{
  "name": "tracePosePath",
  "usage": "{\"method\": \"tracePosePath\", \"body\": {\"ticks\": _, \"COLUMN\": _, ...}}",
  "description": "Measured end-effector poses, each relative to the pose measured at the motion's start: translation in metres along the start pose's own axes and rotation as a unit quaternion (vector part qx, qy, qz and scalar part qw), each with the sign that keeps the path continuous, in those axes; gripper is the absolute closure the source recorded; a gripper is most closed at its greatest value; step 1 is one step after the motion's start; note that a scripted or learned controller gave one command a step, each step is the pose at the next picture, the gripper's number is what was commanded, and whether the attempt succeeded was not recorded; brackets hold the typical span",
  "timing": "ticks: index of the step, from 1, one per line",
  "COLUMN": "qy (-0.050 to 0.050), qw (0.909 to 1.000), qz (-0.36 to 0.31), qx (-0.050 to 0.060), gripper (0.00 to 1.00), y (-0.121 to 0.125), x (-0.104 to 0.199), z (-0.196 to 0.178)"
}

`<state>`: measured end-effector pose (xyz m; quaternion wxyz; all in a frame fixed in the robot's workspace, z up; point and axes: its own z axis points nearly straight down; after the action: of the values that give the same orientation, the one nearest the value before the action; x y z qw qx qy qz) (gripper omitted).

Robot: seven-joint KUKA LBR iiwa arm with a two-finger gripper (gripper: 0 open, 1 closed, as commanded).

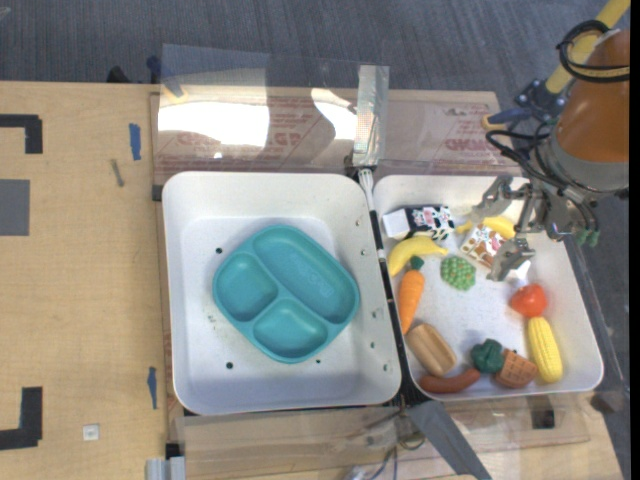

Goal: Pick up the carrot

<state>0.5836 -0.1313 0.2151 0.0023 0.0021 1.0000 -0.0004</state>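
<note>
The carrot (410, 296) is orange with a green top and lies near the left wall of the right bin (585, 313), its tip pointing to the bin's front. A yellow banana (414, 253) sits just behind it. My gripper (505, 231) hangs over the back right of that bin, well to the right of the carrot and apart from it. It is open, with its metal fingers (514, 260) spread. A small printed box (484, 244) lies below the fingers, on their left.
Around the carrot lie a green bumpy piece (458, 272), a bun (430, 346), a sausage (450, 380), a tomato (528, 300), a corn cob (545, 348) and a cow-print carton (428, 218). The left bin (190, 218) holds a teal divided plate (285, 290).
</note>
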Motion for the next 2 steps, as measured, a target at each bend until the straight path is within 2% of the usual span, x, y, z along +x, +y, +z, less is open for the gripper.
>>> {"method": "tracePosePath", "body": {"ticks": 1, "qy": 0.004, "qw": 0.9999, "qz": -0.017, "qx": -0.001, "gripper": 0.0, "y": 0.035, "x": 0.077, "z": 0.122}}
{"method": "tracePosePath", "body": {"ticks": 2, "qy": -0.001, "qw": 0.9952, "qz": -0.098, "qx": 0.0, "gripper": 0.0, "y": 0.04, "x": 0.018, "z": 0.127}}
